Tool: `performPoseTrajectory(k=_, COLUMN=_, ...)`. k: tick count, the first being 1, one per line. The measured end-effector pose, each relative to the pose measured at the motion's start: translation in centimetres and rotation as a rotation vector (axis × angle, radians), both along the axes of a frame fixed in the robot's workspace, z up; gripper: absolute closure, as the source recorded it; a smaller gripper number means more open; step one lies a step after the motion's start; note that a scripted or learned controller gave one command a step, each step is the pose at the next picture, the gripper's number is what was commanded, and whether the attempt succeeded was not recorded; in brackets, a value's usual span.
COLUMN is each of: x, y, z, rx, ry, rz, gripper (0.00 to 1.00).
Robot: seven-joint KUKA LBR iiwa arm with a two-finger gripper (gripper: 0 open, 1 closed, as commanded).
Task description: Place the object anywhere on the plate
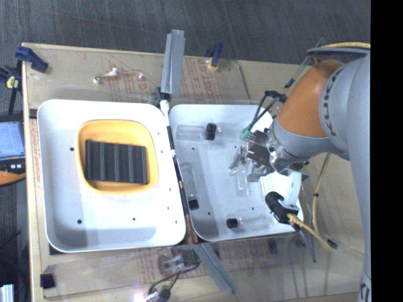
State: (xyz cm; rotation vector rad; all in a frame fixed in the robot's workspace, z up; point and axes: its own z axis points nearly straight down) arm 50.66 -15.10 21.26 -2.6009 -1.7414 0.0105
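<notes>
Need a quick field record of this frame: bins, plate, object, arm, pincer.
left bin: holds the yellow plate
yellow plate: rounded square, carries a dark ribbed block
right bin: small black pieces and clear plastic items, kind unclear
arm: reaches in from the right, over the right bin
pincer: low in the right bin; open or shut cannot be told
task object: not seen on the plate; identity unclear

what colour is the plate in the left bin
The plate is yellow-orange around its rim, with a dark grey ribbed centre, seen in the camera view.
</notes>
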Motion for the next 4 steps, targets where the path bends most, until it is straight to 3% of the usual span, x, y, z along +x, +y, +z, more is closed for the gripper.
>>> performPoseTrajectory(k=1, x=4.2, y=4.3, z=5.3, rx=-0.004, ry=-0.01, rz=0.21, gripper=1.0)
performPoseTrajectory(k=2, x=7.7, y=10.2, z=0.3, rx=0.0, ry=-0.007, rz=0.427, gripper=1.0)
performPoseTrajectory(k=3, x=10.1, y=13.5, z=-1.9, rx=-0.001, ry=-0.011, rz=0.638, gripper=1.0)
performPoseTrajectory(k=4, x=10.1, y=13.4, z=-1.8, rx=-0.001, ry=-0.011, rz=0.637, gripper=0.0)
